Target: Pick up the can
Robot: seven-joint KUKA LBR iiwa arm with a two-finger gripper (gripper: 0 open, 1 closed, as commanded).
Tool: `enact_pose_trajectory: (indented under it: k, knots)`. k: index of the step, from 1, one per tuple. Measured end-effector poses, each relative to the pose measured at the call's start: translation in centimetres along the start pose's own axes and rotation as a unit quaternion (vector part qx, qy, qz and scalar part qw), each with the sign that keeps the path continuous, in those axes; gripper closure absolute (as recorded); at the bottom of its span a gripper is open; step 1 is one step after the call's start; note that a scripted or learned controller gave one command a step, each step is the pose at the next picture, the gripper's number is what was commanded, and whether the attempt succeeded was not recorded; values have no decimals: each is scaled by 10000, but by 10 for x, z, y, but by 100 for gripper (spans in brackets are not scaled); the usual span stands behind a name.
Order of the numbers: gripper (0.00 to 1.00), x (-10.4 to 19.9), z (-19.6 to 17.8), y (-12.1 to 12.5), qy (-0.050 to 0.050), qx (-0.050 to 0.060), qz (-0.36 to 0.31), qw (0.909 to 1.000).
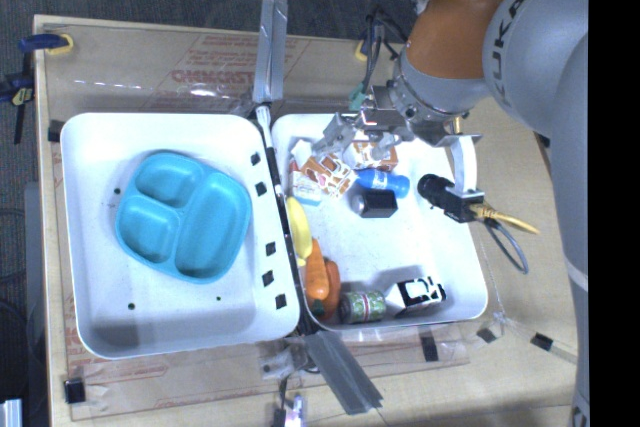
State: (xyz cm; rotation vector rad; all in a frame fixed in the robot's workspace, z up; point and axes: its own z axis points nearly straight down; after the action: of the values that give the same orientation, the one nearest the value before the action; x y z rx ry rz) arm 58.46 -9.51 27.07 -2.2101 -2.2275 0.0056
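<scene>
The can [362, 305] is small and green with a metal end. It lies on its side against the front wall of the right bin [455, 260], between an orange item [318, 279] and a black-and-white box [419, 294]. My gripper [362, 137] hangs over the far part of the same bin, above a heap of orange-and-white snack packets [322, 175], well away from the can. The wrist and metal fittings hide the gripper's tips.
A blue object [385, 182] and a small black block [378, 203] lie just in front of the gripper. A yellow banana [298, 227] lies along the right bin's left wall. The left bin [90, 305] holds a blue compartment tray [185, 215].
</scene>
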Motion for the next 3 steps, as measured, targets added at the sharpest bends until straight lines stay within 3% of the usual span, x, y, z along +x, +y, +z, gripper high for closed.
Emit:
enact_pose_trajectory:
  k: [1,2,3]
  knots:
    - [0,-54,142,-53,-7,-15,-755,9971]
    - [0,-90,180,-108,3,-12,-647,9979]
    - [0,-48,176,-105,-121,-78,268,9995]
